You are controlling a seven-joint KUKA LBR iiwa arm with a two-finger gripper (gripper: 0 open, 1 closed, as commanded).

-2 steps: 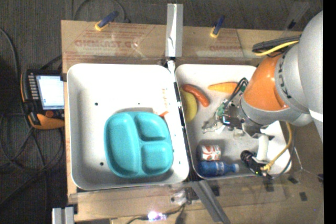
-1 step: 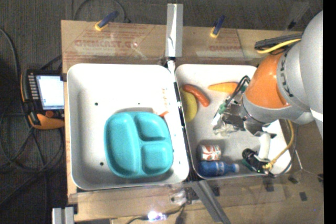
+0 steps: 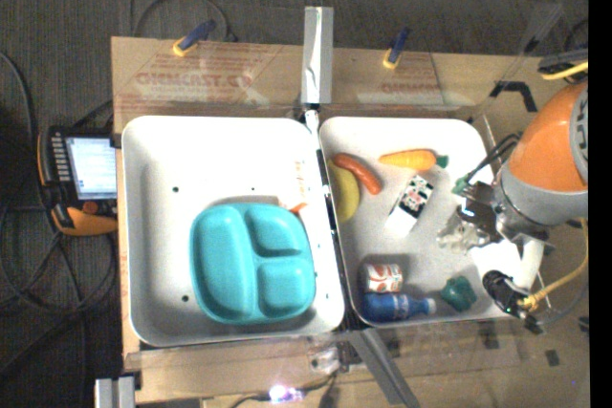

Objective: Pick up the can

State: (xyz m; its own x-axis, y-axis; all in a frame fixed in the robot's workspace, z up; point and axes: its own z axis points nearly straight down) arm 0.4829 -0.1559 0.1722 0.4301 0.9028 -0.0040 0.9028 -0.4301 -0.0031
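Blurring at the right bin's (image 3: 402, 131) edge, the fingers' (image 3: 459, 229) state is unreadable; can (image 3: 383, 277) lies apart.

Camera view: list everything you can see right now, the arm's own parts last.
bins: two, white, side by side on the bench
divided tray: one, turquoise, left bin
can: one, red and white, on its side, right bin near front
bottle: one, blue, lying along right bin's front wall
carrot: one, orange, right bin's back
sausage: one, orange-red, right bin, back left
banana: one, yellow, beside the sausage
small carton: one, white, right bin's middle
teal object: one, right bin's front right
arm: one, grey and orange, right side
tool: one, above right bin's right edge
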